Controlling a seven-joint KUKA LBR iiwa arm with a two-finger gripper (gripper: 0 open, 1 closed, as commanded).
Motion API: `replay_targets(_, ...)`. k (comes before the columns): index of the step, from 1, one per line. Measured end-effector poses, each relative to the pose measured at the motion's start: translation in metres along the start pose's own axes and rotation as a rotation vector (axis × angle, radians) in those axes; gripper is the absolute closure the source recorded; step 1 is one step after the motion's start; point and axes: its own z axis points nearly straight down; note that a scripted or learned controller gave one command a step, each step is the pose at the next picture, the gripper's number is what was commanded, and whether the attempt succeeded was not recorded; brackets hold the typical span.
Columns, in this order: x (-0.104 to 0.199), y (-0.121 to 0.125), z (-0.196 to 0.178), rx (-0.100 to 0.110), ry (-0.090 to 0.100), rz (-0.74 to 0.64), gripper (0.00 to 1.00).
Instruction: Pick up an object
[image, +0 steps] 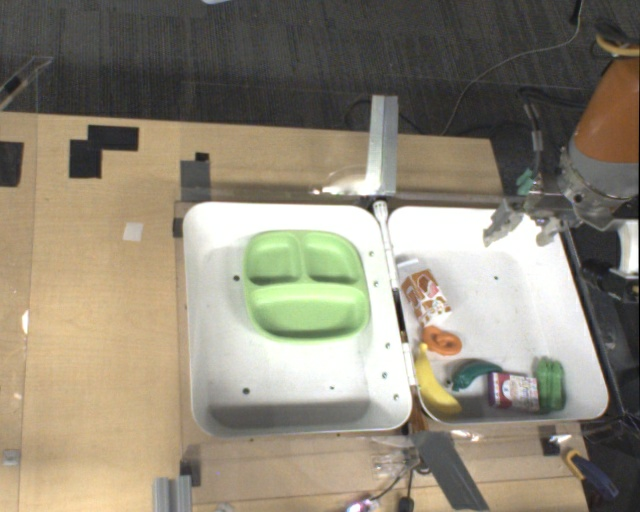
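Objects lie clustered in the right bin (560, 300) toward its lower left: a small snack packet (424, 294), an orange piece (442, 342), a banana (433, 384) and a green-capped bottle (512, 386). At the upper right of the frame the gripper (521, 228) hovers over that bin's top edge, fingers spread, nothing between them. A green divided plate (304, 283) sits in the left bin (215, 330).

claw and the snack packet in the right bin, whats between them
Nothing: in the camera view, only bare white floor of the right bin lies between the claw and the snack packet.
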Motion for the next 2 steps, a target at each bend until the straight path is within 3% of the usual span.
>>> replay_targets(1,0.0511,-0.0212,0.0697,0.001,0.000,0.106,0.00)
replay_targets(2,0.0510,-0.0212,0.0696,0.001,0.000,0.106,0.00)
